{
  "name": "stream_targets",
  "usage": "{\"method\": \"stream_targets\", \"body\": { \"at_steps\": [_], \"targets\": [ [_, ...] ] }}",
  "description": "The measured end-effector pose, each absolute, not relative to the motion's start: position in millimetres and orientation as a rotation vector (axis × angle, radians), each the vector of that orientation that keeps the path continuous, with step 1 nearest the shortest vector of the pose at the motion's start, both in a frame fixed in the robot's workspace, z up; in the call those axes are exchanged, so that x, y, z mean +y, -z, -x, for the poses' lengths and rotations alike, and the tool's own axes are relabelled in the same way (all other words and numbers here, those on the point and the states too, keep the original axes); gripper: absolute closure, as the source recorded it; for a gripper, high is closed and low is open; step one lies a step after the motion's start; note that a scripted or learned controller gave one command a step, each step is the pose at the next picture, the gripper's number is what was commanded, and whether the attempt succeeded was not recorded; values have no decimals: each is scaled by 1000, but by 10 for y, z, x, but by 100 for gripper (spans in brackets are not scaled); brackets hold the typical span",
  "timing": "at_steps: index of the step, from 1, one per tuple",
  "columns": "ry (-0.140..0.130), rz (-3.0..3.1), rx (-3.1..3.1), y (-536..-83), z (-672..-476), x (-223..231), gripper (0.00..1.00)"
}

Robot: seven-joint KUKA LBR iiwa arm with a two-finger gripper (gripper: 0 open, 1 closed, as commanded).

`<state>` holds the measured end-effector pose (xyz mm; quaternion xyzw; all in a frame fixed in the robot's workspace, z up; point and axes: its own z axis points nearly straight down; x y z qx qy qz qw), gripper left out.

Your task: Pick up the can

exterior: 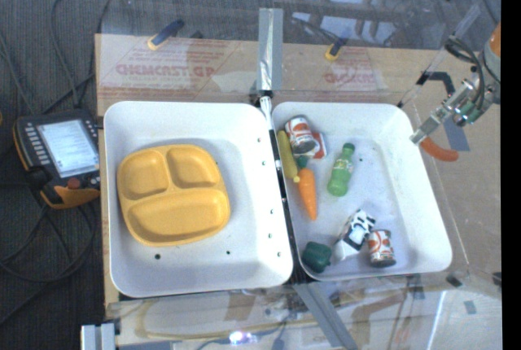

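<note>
Down at the near edge of the right bin (423,177) I've got a small red and white can (380,247) lying on its side, touching a black and white carton (355,231), with a dark green lump (317,256) just to their left. Further back in that bin I see a green bottle (341,169), an orange carrot (308,192) beside a yellow stick (286,156) along the left wall, and a second red and white can (304,137) tipped over near the far left corner. Left bin (146,271) carries a yellow divided tray (172,194). My gripper (429,129) hangs over the right bin's far right corner, well apart from both cans, nothing between the fingers that I can see; how far open they are, I can't tell from this angle. A pendant (57,149) sits left of the bench.
</note>
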<state>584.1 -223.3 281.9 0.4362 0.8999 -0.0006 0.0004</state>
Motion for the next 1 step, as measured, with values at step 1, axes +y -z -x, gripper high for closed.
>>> {"method": "stream_targets", "body": {
  "at_steps": [1],
  "targets": [
    [1, -1019, 2970, -2754, -5893, -2225, 100]
  ]
}}
